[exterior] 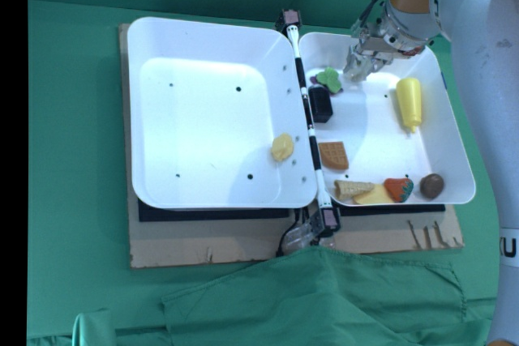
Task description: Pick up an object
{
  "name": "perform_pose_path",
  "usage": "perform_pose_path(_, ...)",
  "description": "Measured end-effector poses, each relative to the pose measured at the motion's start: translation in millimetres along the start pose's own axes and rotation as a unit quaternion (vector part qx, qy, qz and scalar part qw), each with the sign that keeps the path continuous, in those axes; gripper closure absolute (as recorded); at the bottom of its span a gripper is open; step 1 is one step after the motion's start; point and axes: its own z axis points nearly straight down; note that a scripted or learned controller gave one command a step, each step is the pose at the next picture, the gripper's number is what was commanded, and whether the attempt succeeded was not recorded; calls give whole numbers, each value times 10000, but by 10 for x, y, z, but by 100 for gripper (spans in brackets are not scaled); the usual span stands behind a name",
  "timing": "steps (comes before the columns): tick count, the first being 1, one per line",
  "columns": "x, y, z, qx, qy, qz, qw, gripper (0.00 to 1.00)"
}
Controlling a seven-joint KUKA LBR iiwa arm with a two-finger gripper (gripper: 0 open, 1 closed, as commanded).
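My gripper (357, 70) hangs over the back left part of the right bin (454, 150), just right of a small green and dark red toy (328, 79). Nothing shows between its fingers. A black block (320, 104) lies a little in front of that toy. A yellow bottle-shaped toy (409, 101) lies to the gripper's right. Along the bin's front stand a waffle piece (333, 155), an ice cream cone (350, 189), a cheese wedge (375, 195), a strawberry (399, 189) and a brown ball (431, 185). A yellow lump (282, 147) sits in the left bin (162, 44).
A black and white divider bar (306, 113) runs between the two bins. Both bins rest on a cardboard sheet (211, 251) over green cloth. Crumpled green fabric (324, 296) lies at the front.
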Motion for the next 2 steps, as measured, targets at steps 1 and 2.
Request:
perform_pose_path(1,159,155,8,102,-49,39,9999,100)
perform_pose_path(2,149,149,18,101,-43,45,9999,0)
